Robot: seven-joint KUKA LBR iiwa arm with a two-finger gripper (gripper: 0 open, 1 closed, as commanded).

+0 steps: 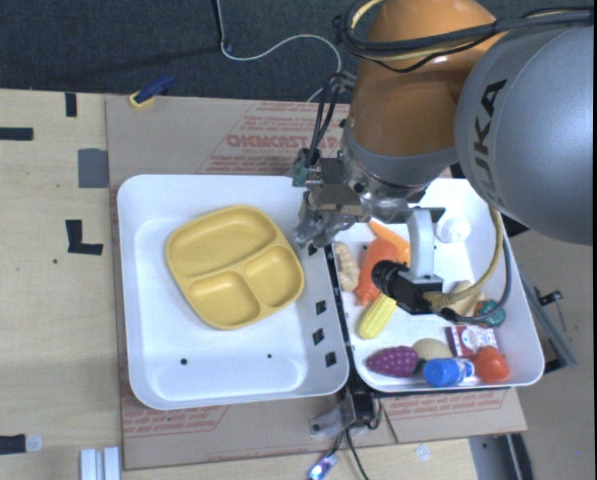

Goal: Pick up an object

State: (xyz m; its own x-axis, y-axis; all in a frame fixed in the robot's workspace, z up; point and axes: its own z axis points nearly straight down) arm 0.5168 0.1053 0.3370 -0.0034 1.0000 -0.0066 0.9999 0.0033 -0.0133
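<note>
My gripper (314, 226) hangs low over the rim between the two bins, at the back left corner of the right bin (523, 308). Nothing shows between its fingers. Just right of it lie a pale knobbly piece (350, 264), an orange carrot (389, 236) and an orange toy (375, 271). Further forward are a yellow corn cob (378, 315), purple grapes (391, 360), a tan potato (431, 347), a blue bottle (441, 372), a red box (472, 340) and a red tomato (492, 366). The arm hides much of the right bin's back.
A yellow divided plate (236, 265) lies in the left bin (143, 268). A white bottle (449, 230) sits at the right bin's back, and a teal item (492, 315) by its right wall. Cardboard (188, 138) surrounds both bins.
</note>
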